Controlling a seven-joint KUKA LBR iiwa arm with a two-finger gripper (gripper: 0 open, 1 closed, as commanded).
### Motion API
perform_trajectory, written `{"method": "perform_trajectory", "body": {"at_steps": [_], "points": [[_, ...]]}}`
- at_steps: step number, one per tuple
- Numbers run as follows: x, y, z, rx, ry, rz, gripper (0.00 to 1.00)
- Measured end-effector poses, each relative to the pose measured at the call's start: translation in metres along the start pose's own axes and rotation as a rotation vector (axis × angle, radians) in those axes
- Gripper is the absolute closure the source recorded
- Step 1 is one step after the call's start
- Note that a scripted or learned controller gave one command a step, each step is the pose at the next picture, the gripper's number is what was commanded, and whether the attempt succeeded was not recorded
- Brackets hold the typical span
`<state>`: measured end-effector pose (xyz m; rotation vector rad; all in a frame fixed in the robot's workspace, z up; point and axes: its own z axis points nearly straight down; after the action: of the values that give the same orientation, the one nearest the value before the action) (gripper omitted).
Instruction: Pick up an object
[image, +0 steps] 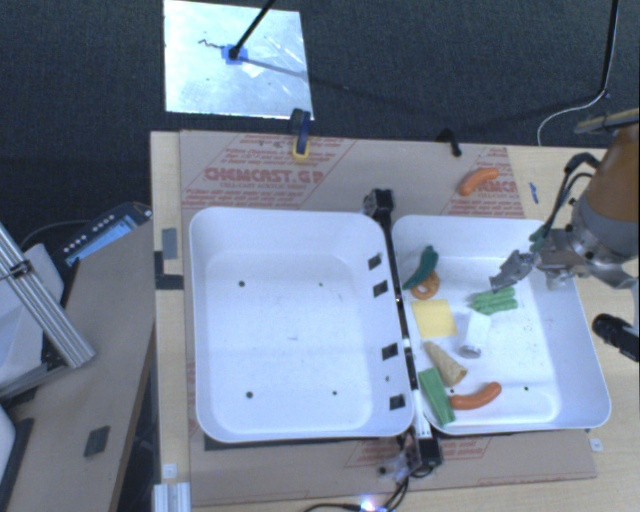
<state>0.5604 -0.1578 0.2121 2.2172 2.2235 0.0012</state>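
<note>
My gripper (512, 270) hangs over the right bin (575, 345), near its upper middle, reaching in from the right. Just below it lies a green ridged piece (494, 300), close to the gripper's tip; I cannot tell whether they touch. Spread across the bin's left half are a dark green curved piece (425, 264), an orange ring (425, 288), a yellow square (434, 318), a white block (478, 327), a small grey piece (468, 350), a tan cone (447, 362), a green block (435, 395) and an orange sausage (474, 396).
The left bin (290, 320) sits beside the right one, with black clips along the shared divider (398, 320). Another orange sausage (480, 181) lies on the board behind the right bin. A yellow and blue clamp (300, 135) stands at the board's back edge.
</note>
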Motion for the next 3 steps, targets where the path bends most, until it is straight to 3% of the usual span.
{"method": "perform_trajectory", "body": {"at_steps": [1,2,3], "points": [[0.046,-0.01,0.117,0.012,0.005,-0.005,0.0],[0.075,0.016,0.128,-0.003,-0.001,-0.005,0.0],[0.073,0.015,0.116,-0.003,0.0,-0.001,1.0]]}}
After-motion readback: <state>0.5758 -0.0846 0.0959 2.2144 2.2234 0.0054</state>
